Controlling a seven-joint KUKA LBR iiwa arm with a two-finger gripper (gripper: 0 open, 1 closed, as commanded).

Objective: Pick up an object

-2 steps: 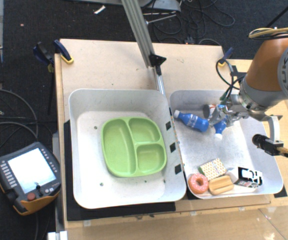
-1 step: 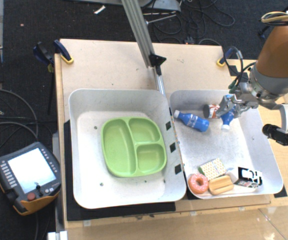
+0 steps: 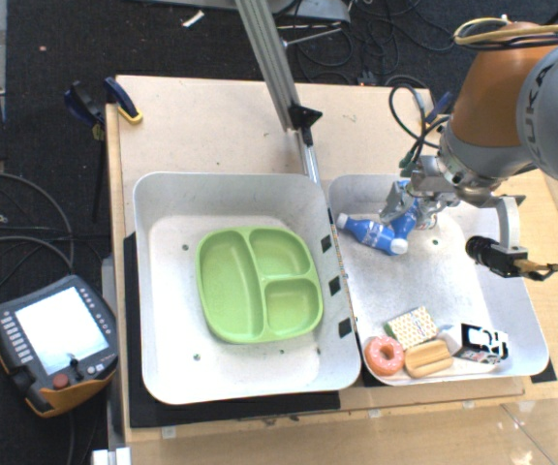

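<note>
Hidden or unclear: fingertips of the gripper [image 3: 407, 211] merge with the blue and white tube [image 3: 376, 233] beneath them; cannot tell how wide the jaws stand, nor whether anything sits between them. Upper end of the tube partly covered by the gripper. Print on the small black and white packet [image 3: 480, 343] too small to read. Arm [image 3: 511, 95] cut off at the right edge of the frame.

Arm pose: enters from the upper right, large orange band uppermost, grey wrist below it, angled down and to the left toward the upper left part of the right bin [image 3: 492, 298]. Gripper down low at the tube's right end, touching or just above it; cannot say which. Black cylindrical fitting [image 3: 492, 253] hangs off the wrist, lower right of the gripper, over the bin floor.

Task thing: tube lies flat in the right bin's upper left area, tilted, its white cap end toward the lower right.

Right bin, lower edge: pink frosted doughnut [image 3: 386, 356] at the left, tan bread roll [image 3: 428, 358] just beside it, pale patterned sponge-like block [image 3: 413, 325] just above those two, packet at the right.

Left bin [image 3: 163, 221]: green divided plate [image 3: 260, 284] with three compartments, near the middle.

Surroundings: handheld pendant [image 3: 54, 342] on the dark floor at the lower left; metal pole [image 3: 271, 51] slanting from the top centre down to the gap between the bins.
</note>
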